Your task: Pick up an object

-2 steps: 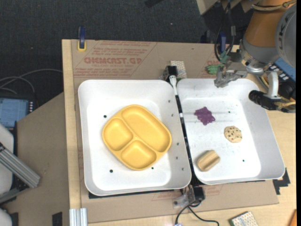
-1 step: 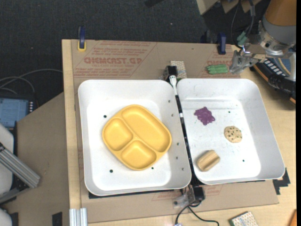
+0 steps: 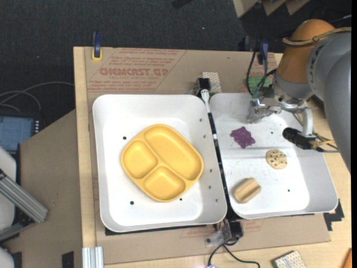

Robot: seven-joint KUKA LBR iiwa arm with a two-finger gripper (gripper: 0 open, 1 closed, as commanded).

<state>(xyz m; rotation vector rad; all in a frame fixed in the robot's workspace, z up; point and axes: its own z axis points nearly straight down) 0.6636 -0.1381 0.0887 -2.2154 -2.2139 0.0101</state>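
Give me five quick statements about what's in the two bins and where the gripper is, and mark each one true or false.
1. The yellow divided plate lies in the left bin. True.
2. The cookie rests on the yellow divided plate. False: it lies in the right bin.
3. The purple piece lies in the right bin, nearer the far edge than the tan roll. True.
4. The gripper is over the left bin. False: it is at the far part of the right bin.
5. The tan roll touches the cookie. False: they lie apart.
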